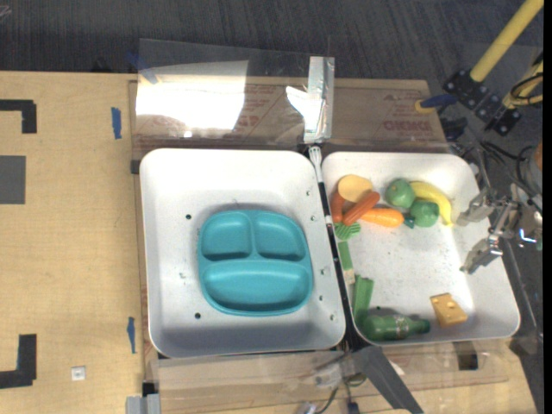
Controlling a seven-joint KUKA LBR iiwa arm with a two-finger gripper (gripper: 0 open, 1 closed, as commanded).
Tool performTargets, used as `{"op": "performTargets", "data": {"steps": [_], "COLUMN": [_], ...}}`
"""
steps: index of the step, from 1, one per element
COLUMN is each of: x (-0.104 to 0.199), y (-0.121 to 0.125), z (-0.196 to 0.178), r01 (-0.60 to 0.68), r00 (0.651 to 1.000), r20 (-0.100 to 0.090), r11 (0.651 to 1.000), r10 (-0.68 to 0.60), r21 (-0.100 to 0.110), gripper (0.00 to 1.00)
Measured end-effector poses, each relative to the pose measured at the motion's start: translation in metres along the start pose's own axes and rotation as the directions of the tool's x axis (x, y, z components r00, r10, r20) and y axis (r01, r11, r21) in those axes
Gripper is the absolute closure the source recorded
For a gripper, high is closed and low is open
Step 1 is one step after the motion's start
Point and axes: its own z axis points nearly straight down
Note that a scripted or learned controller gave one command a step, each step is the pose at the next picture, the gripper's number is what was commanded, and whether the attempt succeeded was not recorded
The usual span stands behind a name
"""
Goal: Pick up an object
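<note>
The right bin point(487, 317) holds toy food. At its back lie an orange-yellow piece point(352, 186), two carrots point(371, 211), a green apple point(398, 192), a yellow banana point(434, 198) and a small green vegetable point(423, 213). A green bottle point(392, 324) lies along the front wall, with a yellow cheese block point(448, 310) to its right. A green stick point(344, 254) rests by the left wall. My gripper point(473, 238) hangs over the bin's right side, open, with nothing between its fingertips. It is to the right of the banana and behind the cheese.
The left bin point(164, 179) carries a teal divided plate point(255, 260). A clear plastic sheet point(224, 93) and a taped strip stand behind the bins. Cables and a yellow bar point(509, 33) sit at the far right.
</note>
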Motion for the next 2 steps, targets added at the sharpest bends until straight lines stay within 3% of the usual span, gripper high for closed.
{"op": "performTargets", "data": {"steps": [1, 2], "x": [0.041, 0.03], "y": [-0.005, -0.002], "z": [0.082, 0.065], "r01": [0.117, 0.522], "r00": [0.993, 0.853], "r20": [0.024, 0.013], "r11": [0.993, 0.853], "r10": [-0.117, -0.522], "r21": [0.005, 0.008], "gripper": [0.0, 0.0]}}
